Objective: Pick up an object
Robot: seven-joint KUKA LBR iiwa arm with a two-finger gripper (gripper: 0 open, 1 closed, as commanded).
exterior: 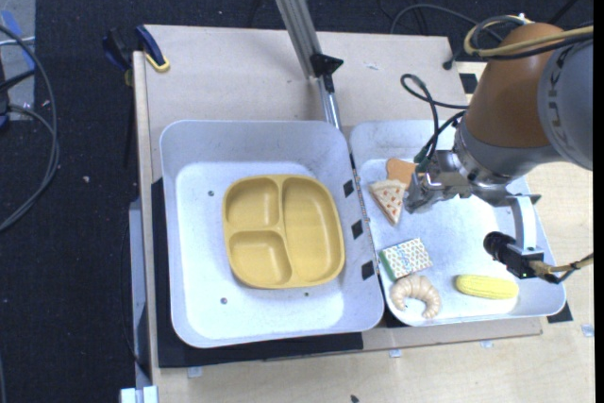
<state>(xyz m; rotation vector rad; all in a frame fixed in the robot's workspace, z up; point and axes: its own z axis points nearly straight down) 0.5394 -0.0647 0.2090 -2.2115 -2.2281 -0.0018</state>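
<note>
My gripper [418, 191] hangs low in the right bin [491, 226], just right of a tan pizza-slice wedge [388, 200] and below an orange chunk [400, 171]. Its tips sit very close to both pieces; I cannot make out whether anything lies between them. Further forward in the same bin lie a green-speckled white block [406, 256], a curled shrimp [417, 293] and a yellow corn cob [486, 287].
The left bin [193, 203] holds a yellow three-compartment plate [283, 231]. A slanted metal pole [297, 9] rises from the seam between the bins. The grey arm with its orange band [514, 94] covers the right bin's far corner. Cables trail at the right.
</note>
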